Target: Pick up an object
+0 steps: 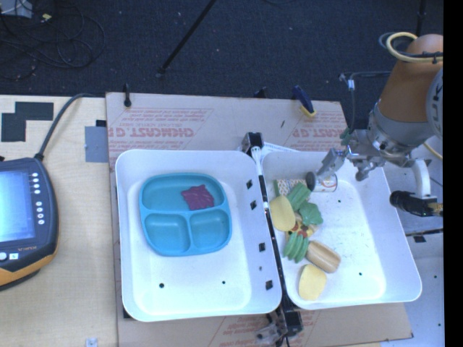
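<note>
Two white bins side by side on the counter (pixel 72 215): left bin (pixel 137 280) with one blue three-compartment tray (pixel 187 214), one dark red piece (pixel 197 196) in its far compartment; right bin (pixel 383 266) with a cluster of toy food along its left side, among it two yellow pieces (pixel 282 213) (pixel 312 282), one tan roll (pixel 323 256) and at least three green pieces (pixel 296 246). Mirrored, unreadable print on the cardboard (pixel 155 131) under the bins. Grey arm (pixel 412 85) reaching in from the right, wrist slanted down and left, jaws (pixel 323 177) over the right bin's far edge (open or closed: cannot tell).
</note>
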Controlling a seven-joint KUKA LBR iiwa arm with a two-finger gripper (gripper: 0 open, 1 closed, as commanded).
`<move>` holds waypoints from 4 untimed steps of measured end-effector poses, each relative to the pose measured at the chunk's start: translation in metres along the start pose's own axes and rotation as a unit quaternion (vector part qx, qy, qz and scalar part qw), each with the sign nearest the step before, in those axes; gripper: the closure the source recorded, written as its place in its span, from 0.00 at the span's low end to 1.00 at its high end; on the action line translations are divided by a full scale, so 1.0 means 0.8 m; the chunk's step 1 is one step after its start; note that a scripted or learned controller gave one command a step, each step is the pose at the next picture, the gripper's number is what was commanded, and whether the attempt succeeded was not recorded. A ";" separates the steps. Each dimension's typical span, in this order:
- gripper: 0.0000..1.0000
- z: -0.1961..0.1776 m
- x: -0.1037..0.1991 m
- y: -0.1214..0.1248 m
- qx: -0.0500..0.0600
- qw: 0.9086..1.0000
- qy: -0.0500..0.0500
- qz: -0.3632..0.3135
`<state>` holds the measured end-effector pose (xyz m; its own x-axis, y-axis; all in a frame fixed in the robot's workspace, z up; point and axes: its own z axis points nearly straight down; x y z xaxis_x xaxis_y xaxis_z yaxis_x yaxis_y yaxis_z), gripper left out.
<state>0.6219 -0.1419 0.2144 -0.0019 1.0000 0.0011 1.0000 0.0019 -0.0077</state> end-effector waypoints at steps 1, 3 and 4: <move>0.00 0.136 0.072 -0.027 0.005 1.000 0.002 -0.001; 1.00 0.155 0.035 0.026 0.006 1.000 0.002 0.000; 1.00 0.028 0.117 -0.018 -0.004 1.000 0.001 -0.001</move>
